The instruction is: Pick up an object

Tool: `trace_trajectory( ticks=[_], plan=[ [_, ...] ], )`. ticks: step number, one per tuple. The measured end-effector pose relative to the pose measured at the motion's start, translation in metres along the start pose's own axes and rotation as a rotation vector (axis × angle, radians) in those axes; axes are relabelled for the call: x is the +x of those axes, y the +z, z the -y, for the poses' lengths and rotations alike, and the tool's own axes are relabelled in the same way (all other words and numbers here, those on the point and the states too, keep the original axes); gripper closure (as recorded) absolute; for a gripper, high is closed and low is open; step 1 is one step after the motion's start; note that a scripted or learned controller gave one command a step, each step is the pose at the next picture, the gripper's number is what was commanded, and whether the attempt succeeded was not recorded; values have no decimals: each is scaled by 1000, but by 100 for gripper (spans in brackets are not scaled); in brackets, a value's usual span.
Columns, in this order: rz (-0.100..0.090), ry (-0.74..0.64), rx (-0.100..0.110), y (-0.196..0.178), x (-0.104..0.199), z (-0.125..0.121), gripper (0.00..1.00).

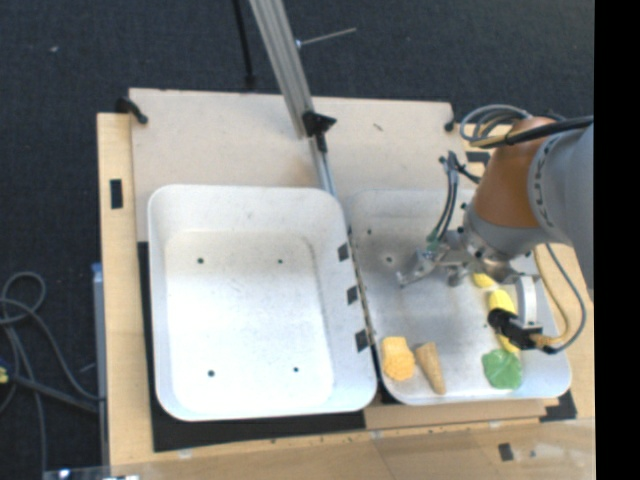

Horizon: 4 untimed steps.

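Hovering over the right bin (pixel 400 218), the gripper (pixel 425 266) has an indeterminate finger state and nothing visibly lifted; yellow block (pixel 398 358) and cone (pixel 431 366) remain unpicked.

Grey arm (pixel 545 183) (orange band above the wrist) reaches in from the right, wrist angled down-left

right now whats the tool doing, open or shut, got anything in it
Tool: low over the right bin, near its upper middle. Whether it is open or shut cannot be told, and nothing is seen held in it.
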<state>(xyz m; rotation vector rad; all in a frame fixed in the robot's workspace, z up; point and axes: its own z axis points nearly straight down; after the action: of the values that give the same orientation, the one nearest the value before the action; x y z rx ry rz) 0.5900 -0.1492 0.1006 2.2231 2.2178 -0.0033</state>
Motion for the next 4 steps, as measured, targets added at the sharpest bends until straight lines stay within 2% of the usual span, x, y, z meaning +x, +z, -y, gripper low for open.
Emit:
trace_trajectory(
  ticks=[1,2,3,4],
  plan=[
    [-1,6,-5,-12,-1,-1,100],
    [-1,1,-7,-58,-7,-8,100],
    [0,-4,-9,-122,-12,-14,100],
    [-1,-5,-6,-151,-14,-15,100]
  ],
)
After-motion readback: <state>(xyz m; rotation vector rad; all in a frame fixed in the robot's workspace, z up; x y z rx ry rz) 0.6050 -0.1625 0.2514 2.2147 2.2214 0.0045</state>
